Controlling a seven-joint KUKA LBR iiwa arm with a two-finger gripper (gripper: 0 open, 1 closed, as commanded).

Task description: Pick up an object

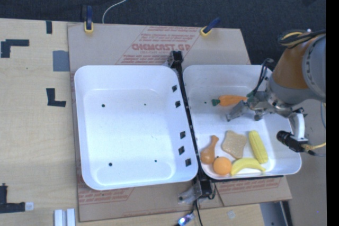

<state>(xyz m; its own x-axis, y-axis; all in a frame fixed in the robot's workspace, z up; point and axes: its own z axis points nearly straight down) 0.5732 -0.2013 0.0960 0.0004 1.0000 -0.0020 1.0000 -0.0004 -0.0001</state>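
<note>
Reach step — gripper (239, 110) hangs at carrot's (230, 100) five o'clock, grip unreadable; next, settle squarely over it.

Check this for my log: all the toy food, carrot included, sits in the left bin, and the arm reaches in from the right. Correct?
Wrong bin. The camera view shows the carrot and the other toy food in the right bin, not the left bin. The arm does reach in from the right.

Lab: clamped cardboard (159, 45), taped bench (32, 77)

cardboard sheet (153, 45) — red print "CHEMCAST GP"
</note>
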